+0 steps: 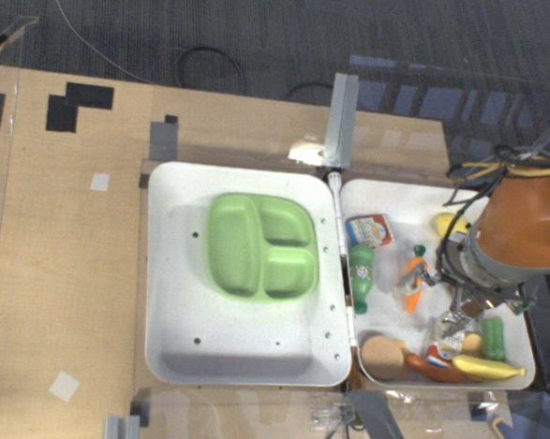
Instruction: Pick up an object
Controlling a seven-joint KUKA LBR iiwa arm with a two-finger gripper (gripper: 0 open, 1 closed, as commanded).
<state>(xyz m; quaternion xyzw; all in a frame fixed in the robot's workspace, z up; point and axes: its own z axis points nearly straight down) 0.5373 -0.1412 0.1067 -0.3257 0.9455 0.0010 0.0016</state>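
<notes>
Currently the gripper [456, 322] sits low in the right bin [389, 198], among toys: banana [486, 368], green block [493, 338], carrot [414, 271], bottle [359, 277]. Fingers' state: cannot tell. Left bin [163, 347] holds a green tray [259, 246].

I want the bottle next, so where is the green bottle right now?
The green plastic bottle lies in the right white bin, against its left wall, just below the small blue-and-red carton.
</notes>
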